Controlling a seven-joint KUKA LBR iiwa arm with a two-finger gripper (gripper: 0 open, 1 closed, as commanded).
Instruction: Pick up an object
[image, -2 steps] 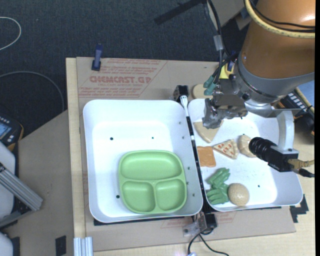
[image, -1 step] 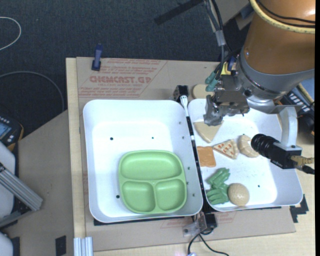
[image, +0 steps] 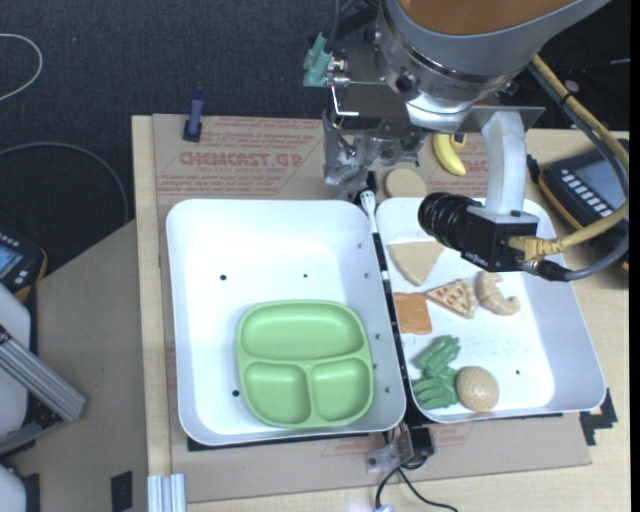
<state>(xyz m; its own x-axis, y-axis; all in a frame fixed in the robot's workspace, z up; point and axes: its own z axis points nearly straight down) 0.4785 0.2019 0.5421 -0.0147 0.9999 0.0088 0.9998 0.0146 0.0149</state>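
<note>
While the grey arm (image: 470, 40) hangs over the bins' far edge, its tool (image: 360, 165) sits above the worktop; grip state unreadable.
Left white bin (image: 200, 260) holds a green divided plastic tray (image: 303, 362); right white bin (image: 570, 330) holds toy foods, including a round tan ball (image: 477, 388).

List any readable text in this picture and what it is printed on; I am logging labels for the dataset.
"CHEMCAST G P" in red capitals, on the brown paper-masked sheet under the two bins; the smaller red lines around it are too blurred to read.
The dark handheld device with grey keys at right: key markings too small to read.
</note>
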